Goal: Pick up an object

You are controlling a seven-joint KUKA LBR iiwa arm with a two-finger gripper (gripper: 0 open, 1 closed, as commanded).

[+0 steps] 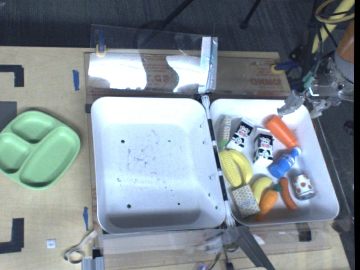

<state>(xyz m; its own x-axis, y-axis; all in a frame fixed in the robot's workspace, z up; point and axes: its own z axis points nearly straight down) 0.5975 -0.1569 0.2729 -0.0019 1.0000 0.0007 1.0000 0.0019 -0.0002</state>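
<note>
Wooden bench under the slanted camera, two white bins side by side. Left bin bare-floored; right bin packed at frame right with toys, presumably as the pick supply. Gripper hangs over that bin's upper right corner, just beside the orange carrot; grasping nothing that I can see, and whether clenched or released I cannot tell. Carrot is the likeliest target: long axis runs upper left to lower right, touching the blue bottle. Corn cob lies roughly top-to-bottom. Green divided plate sits well apart, frame left.
</note>
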